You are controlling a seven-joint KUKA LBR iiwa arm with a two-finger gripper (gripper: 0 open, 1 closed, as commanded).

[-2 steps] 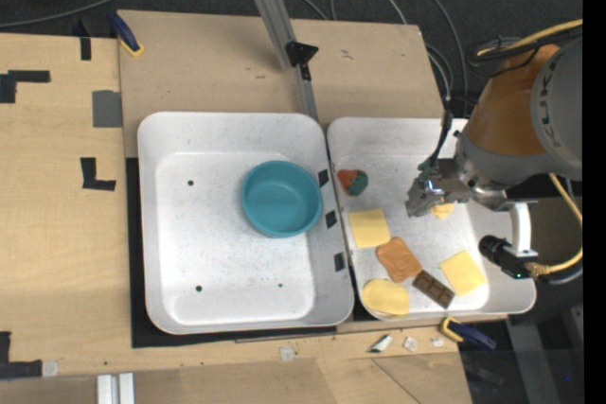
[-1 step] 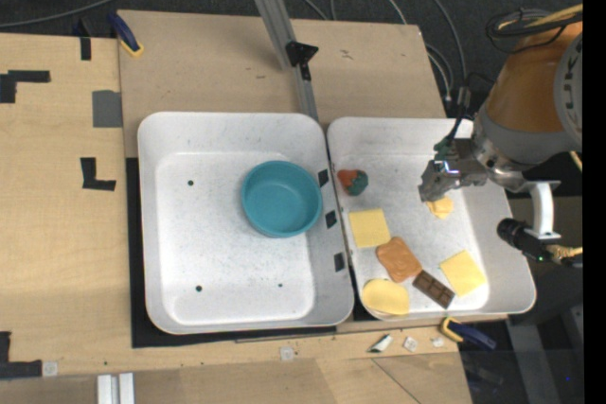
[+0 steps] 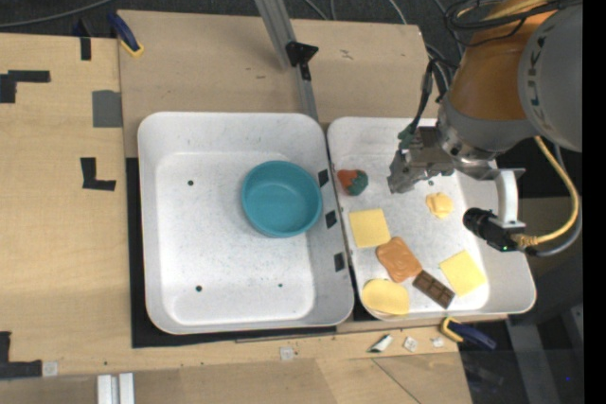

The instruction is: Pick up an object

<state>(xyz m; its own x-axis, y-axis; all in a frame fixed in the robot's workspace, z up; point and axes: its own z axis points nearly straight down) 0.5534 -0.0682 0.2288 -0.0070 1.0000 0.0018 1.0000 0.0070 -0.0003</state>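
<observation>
I see gripper (image 3: 405,177) over right bin (image 3: 379,132) | cannot tell its opening or hold | teal bowl (image 3: 280,197) in left bin (image 3: 189,147)

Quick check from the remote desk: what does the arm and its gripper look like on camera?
The arm is bulky grey with an orange band above the wrist. Black and yellow cables loop around it. The gripper is a small dark grey metal block; a white bracket with a black cylinder hangs beside it.

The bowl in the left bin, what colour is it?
Teal blue bowl, seen in the camera view.
</observation>
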